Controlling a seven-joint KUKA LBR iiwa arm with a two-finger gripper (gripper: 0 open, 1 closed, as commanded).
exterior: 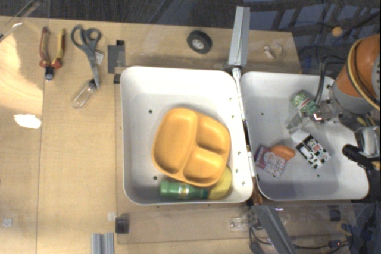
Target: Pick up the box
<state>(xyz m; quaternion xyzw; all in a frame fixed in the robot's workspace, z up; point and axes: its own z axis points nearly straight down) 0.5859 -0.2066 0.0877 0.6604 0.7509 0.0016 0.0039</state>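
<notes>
Two white bins sat side by side on the wooden bench (pixel 59 146). The left bin (pixel 137 92) held a big yellow divided tray (pixel 191 144), tilted, covering most of the floor. A green can (pixel 181 190) lay along the near wall, partly tucked under the tray's near edge, with a yellow-green round item (pixel 222 184) just beside it at the near right corner.

The right bin (pixel 268 92) held the box (pixel 312 150), small, black and white, lying flat near the middle right. Near it to the left, an orange oblong thing (pixel 282 151) rested on a flat printed packet (pixel 269 162), touching it. A green-and-white crumpled item (pixel 302 100) lay toward the far side.

The arm (pixel 363 77) came in from the right edge, grey with an orange band. The gripper (pixel 314 116) hung over the right bin between the green item and the box, above the box's far side; could not tell how far the fingers were apart, and nothing was seen held.

Open room: far left and near right of the right bin floor were bare. The box lay apart from the bin walls. A metal divider bar (pixel 239 35) stood at the far end between the bins. Outside the bins on the bench: scissors (pixel 89 50), pliers (pixel 50 50), a tape roll (pixel 199 41).
</notes>
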